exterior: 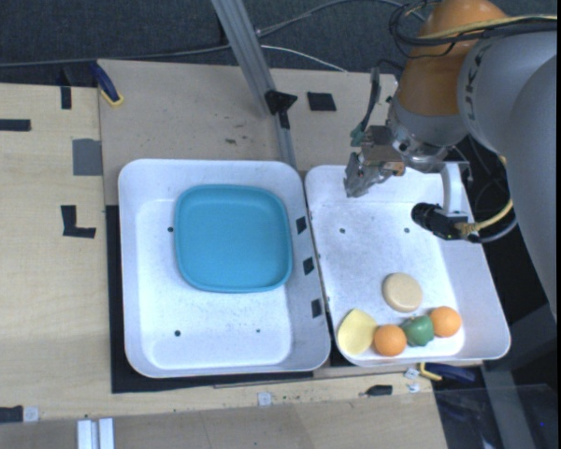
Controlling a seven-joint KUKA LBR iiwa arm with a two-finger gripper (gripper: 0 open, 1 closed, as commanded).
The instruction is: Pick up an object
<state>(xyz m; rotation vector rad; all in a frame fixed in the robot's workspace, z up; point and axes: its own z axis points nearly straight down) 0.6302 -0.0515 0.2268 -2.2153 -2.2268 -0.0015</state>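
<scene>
Gripper (363,178) sat at ~12 o'clock of the right bin (467,260), over its far-left corner, pointing down. Can't tell its state from this angle, and nothing visibly held. Candidates were all bunched at the bin's 6 o'clock edge, well apart from the tool: cream disc (403,292) slightly up from the rest, then a row along the near wall w/ yellow piece (356,330), orange ball (389,340), green piece (418,330), second orange ball (445,321). Row items looked touching or nearly so. Left bin (145,251) had just the blue plate (233,238), flat and wide, poor grasp target imo. Best bet was prob the cream disc: most clearance around it, away from the wall. Approach should've been straight down, centred, w/ closing axis across its narrow dimension and clear of the green piece at its 5 o'clock. Going for the row risked nudging neighbours or jamming a finger against the bin wall. Balls likely to roll out if off-centre. Pick not yet started, still needed the traverse toward 6 o'clock.
</scene>
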